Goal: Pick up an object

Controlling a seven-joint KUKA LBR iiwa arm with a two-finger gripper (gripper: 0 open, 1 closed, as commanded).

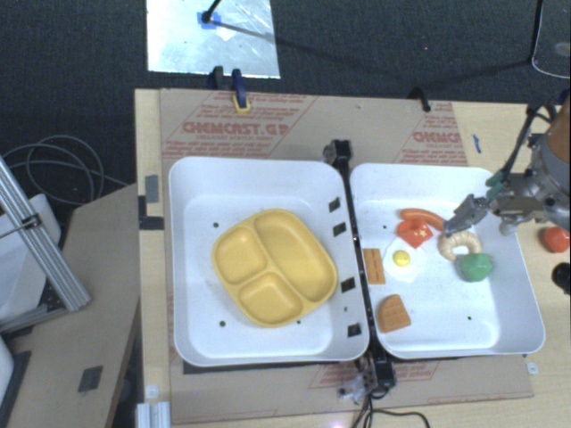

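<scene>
My gripper (466,214) hovers just above a pale curled toy (457,242) in the right bin (513,328); nothing lifted yet. I cannot tell its opening. Grasping and lifting remain.

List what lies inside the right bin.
In the right bin: red pepper, fried egg, beige ring, green piece, two brown pieces. The hand covers the floor beneath it.

The arm (551,181) is grey metal with an orange band near the wrist, and its gripper (466,216) has dark, slim fingers.
</scene>
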